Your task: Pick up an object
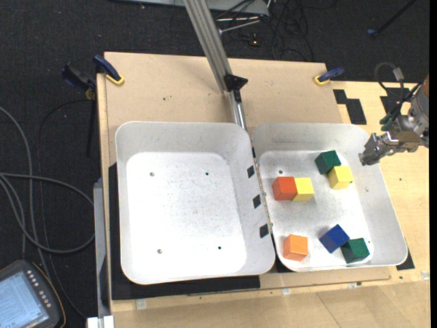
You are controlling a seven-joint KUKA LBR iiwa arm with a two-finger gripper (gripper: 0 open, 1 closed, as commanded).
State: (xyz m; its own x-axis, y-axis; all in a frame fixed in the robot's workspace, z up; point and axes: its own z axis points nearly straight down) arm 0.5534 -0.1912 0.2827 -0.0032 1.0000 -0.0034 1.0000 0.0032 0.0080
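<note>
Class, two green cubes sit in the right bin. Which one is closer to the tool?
The upper green cube, touching the yellow cube. The tool hovers just right of it; the other green cube sits beside the blue cube.

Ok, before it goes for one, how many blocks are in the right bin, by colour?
Green: 2, one at the top, one at the bottom right
Yellow: 2, and
Orange: 2, and
Blue: 1
Total: 7 blocks, all in the right bin
</note>
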